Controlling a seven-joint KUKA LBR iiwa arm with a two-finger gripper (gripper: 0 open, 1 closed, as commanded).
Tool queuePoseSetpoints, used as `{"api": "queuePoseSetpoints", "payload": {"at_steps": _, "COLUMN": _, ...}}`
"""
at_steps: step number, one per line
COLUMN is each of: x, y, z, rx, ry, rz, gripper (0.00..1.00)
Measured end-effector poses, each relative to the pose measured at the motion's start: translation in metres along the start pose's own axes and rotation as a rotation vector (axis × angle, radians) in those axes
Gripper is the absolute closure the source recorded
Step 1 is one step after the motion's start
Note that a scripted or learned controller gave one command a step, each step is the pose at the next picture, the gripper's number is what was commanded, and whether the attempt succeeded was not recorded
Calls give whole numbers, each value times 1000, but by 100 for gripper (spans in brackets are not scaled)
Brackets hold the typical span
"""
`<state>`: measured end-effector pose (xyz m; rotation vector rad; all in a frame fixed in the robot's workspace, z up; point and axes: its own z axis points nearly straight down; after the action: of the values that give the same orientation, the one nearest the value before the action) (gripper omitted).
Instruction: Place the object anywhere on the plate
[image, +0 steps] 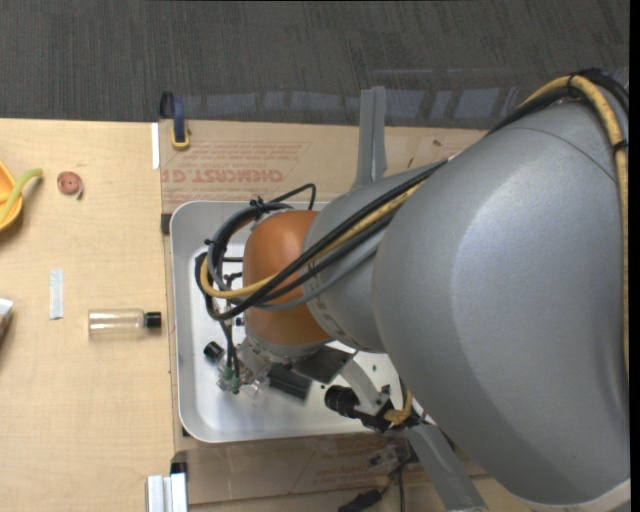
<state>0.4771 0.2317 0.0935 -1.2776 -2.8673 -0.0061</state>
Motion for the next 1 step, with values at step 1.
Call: {"api": "queuePoseSetpoints", "payload": {"at_steps": 1, "x": -115, "y": 4, "z": -120, "rx": 5, "ry": -5, "rz": -85, "gripper": 100}}
